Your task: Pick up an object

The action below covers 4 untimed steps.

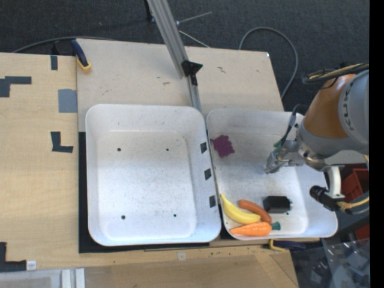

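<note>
The right bin (252,122) holds a purple piece (222,145) near its left side. Along its front lie a yellow banana (234,212), a red-orange chilli (255,208), an orange carrot (252,229) and a small black block (276,204). My gripper (273,164) hangs over the bin's right half, above the black block and apart from it. Nothing shows between its fingers. The grey arm with its orange band (327,110) comes in from the right.
The left bin (147,173) lies beside the right one. A slanted metal rail (171,32) runs down to the gap between the bins. A cable (264,38) loops behind the right bin. A blue and yellow clamp (81,56) sits at the back left.
</note>
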{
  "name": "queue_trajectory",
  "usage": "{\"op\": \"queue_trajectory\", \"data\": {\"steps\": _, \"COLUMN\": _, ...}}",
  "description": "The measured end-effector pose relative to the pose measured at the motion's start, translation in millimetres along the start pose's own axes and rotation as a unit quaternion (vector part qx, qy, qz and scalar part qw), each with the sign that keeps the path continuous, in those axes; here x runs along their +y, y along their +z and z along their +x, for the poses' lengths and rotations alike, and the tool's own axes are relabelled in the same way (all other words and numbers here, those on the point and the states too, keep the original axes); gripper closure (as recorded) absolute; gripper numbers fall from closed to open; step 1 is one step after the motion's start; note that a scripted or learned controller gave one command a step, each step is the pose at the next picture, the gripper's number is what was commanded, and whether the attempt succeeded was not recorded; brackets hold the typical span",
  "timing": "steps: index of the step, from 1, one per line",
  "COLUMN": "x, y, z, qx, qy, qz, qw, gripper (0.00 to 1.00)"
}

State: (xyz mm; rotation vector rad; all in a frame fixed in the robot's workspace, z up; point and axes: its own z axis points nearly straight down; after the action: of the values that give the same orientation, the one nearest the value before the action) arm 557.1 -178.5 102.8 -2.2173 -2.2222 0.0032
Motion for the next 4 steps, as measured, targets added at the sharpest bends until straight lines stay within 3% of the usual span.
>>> {"op": "queue_trajectory", "data": {"steps": 2, "x": 11.6, "y": -121.0, "z": 4.9, "qx": -0.001, "qy": 0.000, "qz": -0.004, "qw": 1.0000, "gripper": 1.00}}
{"op": "queue_trajectory", "data": {"steps": 3, "x": 11.6, "y": -116.8, "z": 5.0, "qx": -0.001, "qy": 0.001, "qz": -0.001, "qw": 1.0000, "gripper": 1.00}}
{"op": "queue_trajectory", "data": {"steps": 4, "x": -0.7, "y": -127.4, "z": 53.3, "qx": 0.001, "qy": -0.002, "qz": -0.001, "qw": 1.0000, "gripper": 1.00}}
